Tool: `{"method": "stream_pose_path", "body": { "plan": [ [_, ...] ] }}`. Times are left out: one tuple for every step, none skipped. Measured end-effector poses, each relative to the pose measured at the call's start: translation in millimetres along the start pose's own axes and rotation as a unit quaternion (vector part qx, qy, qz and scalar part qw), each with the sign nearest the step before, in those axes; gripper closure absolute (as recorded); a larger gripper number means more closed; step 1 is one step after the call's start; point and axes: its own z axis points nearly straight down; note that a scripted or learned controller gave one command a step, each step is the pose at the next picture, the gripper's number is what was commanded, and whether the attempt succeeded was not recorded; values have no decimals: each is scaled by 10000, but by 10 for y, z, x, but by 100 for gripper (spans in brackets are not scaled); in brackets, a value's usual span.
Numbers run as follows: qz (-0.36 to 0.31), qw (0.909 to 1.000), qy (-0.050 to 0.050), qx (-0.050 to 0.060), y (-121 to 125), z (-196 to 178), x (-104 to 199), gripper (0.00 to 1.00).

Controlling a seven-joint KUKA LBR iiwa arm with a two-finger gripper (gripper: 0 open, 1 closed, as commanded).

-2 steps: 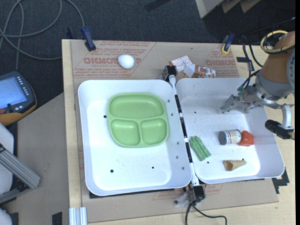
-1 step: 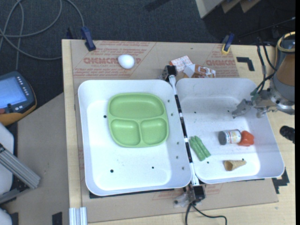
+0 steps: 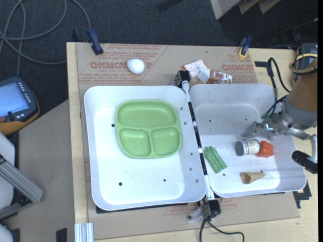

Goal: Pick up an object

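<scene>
A small silver can with an orange-red piece touching it is seen lying in the right bin, right of centre. The gripper is placed just beyond it; its opening cannot be told. Open floor is noted left of the can.

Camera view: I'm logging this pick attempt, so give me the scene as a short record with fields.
left bin: holds a green divided plate
right bin: holds a green pod-like item, a small can with an orange-red piece, a tan cone-like piece
gripper: low over the right bin, just above the can; grasp not discernible
outside bins: white egg-like object on the bench behind the left bin
</scene>
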Motion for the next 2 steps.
{"method": "stream_pose_path", "body": {
  "plan": [
    [8,10000,-31,-16,2,-107,-23,100],
    [0,10000,-13,-7,4,-105,-6,0]
  ]
}}
